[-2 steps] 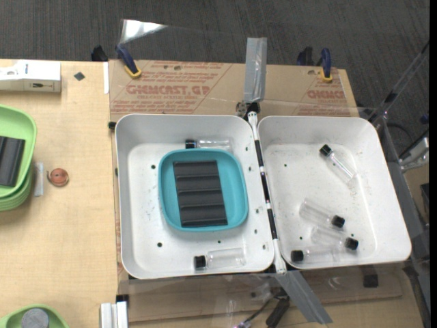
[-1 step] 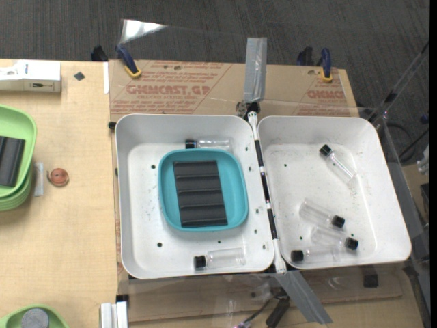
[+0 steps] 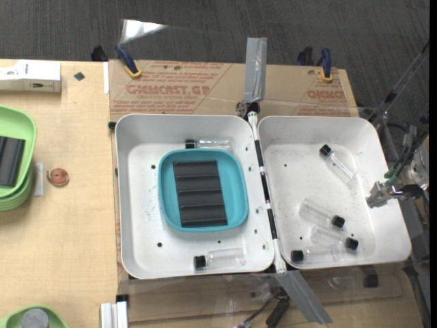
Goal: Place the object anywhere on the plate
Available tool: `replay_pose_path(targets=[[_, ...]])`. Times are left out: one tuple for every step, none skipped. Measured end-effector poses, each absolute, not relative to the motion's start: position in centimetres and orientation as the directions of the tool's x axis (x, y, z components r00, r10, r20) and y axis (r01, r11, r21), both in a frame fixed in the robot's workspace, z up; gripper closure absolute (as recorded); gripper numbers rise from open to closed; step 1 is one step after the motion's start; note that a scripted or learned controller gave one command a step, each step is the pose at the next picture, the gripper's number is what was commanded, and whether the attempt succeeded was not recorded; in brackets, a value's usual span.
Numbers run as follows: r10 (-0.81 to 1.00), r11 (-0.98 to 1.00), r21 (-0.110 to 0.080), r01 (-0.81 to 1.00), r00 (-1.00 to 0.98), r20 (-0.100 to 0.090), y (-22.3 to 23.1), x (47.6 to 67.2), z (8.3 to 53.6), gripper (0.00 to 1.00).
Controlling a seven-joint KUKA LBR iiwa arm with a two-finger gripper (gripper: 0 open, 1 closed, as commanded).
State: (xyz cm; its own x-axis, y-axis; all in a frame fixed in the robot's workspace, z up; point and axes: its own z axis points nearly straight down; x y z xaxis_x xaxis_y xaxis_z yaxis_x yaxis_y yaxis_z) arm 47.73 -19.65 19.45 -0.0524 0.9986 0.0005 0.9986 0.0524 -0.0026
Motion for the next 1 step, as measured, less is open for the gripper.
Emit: replay_pose_path(targets=[[0.972,0.235,-0.002,0.972,-0.235,0.001,-15.53,47.94,19.72,1.0]])
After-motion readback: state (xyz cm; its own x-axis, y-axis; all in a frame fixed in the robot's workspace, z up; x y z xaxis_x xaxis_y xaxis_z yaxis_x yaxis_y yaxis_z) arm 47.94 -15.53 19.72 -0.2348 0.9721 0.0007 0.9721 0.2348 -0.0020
